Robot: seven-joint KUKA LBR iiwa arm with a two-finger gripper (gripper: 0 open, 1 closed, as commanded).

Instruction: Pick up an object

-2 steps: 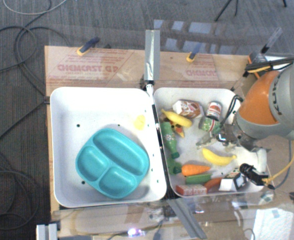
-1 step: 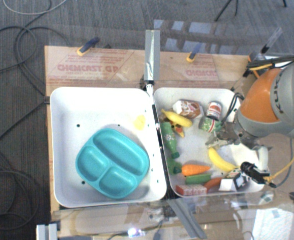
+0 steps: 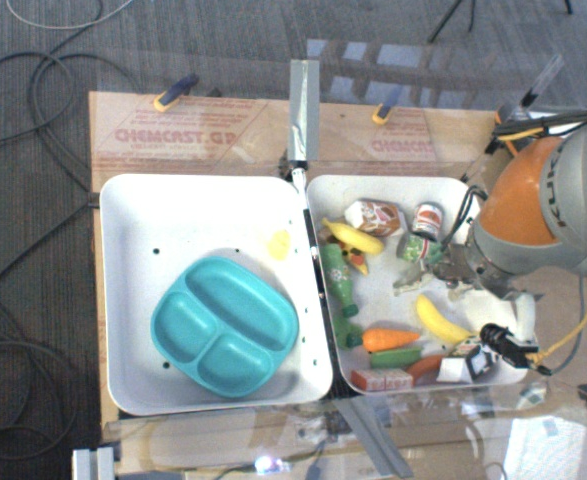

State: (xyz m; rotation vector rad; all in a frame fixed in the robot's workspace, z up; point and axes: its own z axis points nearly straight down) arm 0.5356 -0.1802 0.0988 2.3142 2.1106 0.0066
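I am seeing a carrot (image 3: 390, 339) and a banana (image 3: 441, 321) lying nearest me in the right bin (image 3: 388, 187); the gripper (image 3: 431, 272) is hovering low just beyond that banana; a teal plate (image 3: 225, 325) is sitting in the left bin (image 3: 133, 228); a can (image 3: 428, 220) is resting farther back.

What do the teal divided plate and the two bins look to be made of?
Teal plate: likely moulded plastic, smooth with a soft sheen on its ridges. Left bin and right bin: probably thin formed plastic, white with glossy, rounded rims; painted metal can't be ruled out.
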